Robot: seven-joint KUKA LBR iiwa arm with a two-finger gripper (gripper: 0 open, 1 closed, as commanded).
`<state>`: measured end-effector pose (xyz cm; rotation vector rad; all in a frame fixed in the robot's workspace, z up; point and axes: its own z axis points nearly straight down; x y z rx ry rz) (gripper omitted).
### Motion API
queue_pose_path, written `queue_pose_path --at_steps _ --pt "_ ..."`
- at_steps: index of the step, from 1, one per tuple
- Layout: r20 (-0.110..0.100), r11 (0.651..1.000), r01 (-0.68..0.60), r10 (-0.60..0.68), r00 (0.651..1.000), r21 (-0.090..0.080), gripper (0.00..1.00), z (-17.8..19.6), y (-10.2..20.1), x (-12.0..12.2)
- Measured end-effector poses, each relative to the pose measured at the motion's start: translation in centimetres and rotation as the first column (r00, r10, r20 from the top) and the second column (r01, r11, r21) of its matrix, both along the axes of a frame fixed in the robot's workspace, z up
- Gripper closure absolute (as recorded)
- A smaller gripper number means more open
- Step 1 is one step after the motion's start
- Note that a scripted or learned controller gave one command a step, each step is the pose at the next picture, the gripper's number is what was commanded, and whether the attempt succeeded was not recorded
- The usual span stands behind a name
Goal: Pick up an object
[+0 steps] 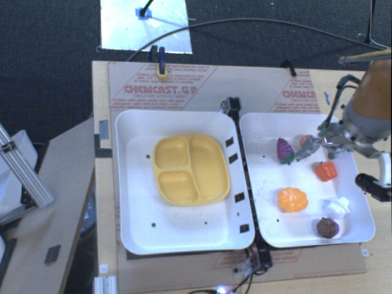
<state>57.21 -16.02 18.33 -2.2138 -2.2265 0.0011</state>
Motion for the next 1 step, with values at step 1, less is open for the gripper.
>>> queue_pose_path --at_steps 1 --pt "0.001 1.000 0.003 -0.003 1.000 0.000 0.00 -6.16 0.30 0.34"
